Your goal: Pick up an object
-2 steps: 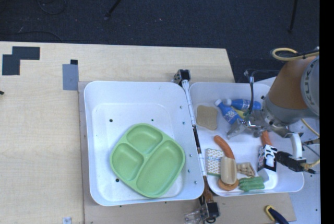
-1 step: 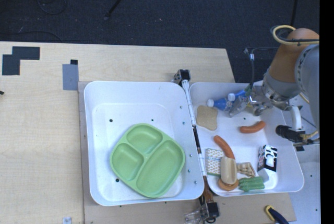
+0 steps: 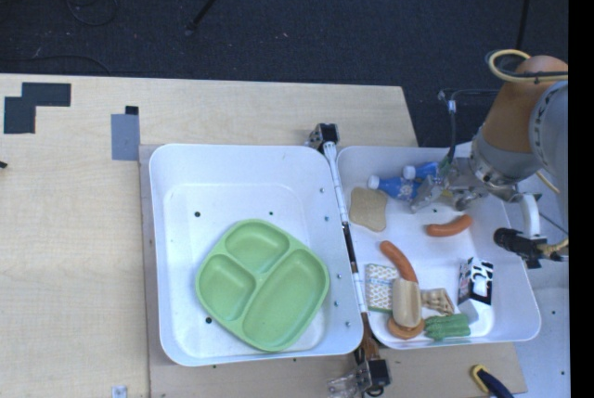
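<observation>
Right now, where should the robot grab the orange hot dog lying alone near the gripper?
Probably across the middle of the orange hot dog, coming straight down from above. It lies flat in the right white bin, long and thin, with bare floor on both long sides for the fingers to slip in.

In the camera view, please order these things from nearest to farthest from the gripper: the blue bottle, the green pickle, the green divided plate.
Counting from the gripper, at the far side of the right bin:
1. The blue bottle, right beside it at that bin's far edge.
2. The green pickle, at the right bin's near edge.
3. The green divided plate, across in the left bin.
</observation>
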Available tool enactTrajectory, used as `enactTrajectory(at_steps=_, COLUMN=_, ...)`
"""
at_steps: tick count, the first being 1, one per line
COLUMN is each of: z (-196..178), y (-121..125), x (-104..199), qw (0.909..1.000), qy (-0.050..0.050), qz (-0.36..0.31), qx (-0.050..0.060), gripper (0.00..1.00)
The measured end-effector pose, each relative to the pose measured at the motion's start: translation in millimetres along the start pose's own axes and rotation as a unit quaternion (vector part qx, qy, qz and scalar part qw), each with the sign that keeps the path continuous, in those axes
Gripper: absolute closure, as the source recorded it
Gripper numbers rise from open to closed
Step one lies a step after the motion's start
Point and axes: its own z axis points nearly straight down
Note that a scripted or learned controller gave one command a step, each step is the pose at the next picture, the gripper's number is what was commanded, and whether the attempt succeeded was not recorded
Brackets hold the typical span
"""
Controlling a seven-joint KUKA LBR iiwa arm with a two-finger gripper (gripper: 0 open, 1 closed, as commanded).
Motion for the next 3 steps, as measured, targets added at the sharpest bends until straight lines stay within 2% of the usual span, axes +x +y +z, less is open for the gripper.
enactTrajectory(at_steps=1, z=0.4, y=8.8, x=-0.4, qw=1.0000, qy=0.001, qz=-0.001, qx=0.001, gripper=0.00)
enactTrajectory(at_steps=2, z=-0.2, y=-9.7, x=-0.2, qw=1.0000, qy=0.000, qz=0.000, qx=0.000, gripper=0.00)
enactTrajectory(at_steps=3, z=0.4, y=8.6, x=-1.8, qw=1.0000, qy=0.001, qz=0.001, qx=0.001, gripper=0.00)
